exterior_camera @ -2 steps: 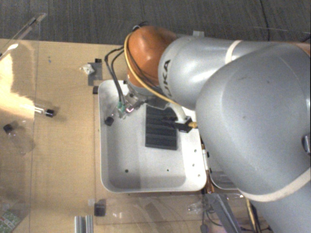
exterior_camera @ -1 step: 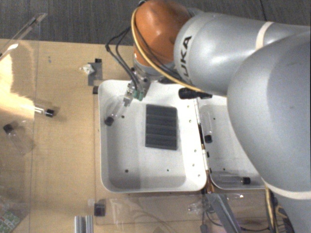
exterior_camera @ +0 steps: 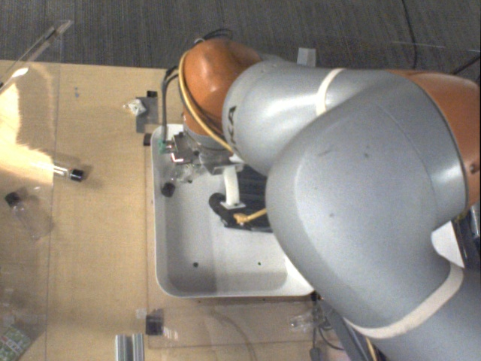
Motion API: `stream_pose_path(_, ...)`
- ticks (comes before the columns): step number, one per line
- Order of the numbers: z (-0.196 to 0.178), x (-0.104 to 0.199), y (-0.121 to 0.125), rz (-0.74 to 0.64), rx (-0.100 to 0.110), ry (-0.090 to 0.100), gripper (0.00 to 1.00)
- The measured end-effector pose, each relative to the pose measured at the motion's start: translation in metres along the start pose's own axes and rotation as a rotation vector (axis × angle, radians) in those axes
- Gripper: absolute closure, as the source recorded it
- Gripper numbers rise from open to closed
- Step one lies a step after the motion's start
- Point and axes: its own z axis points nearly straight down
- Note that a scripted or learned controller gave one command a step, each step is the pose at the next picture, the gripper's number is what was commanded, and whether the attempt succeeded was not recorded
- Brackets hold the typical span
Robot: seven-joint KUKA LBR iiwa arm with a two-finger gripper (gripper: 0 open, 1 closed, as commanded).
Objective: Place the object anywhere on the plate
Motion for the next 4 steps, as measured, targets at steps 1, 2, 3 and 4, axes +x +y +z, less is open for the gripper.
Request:
stream_pose_path(1, -0.033, -0.020, 0.030, -0.380, -0.007, 0.001, 1.00)
stream_pose_path(2, -0.045, -0.014, 0.031, -0.753, -0.008, 0.000, 1.00)
stream_pose_path(3, -0.013, -0.006, 0.019, -1.083, -0.010, -0.001, 1.00)
stream_pose_path(4, -0.017, 0.001, 0.016, -1.567, -0.011, -0.003, 1.00)
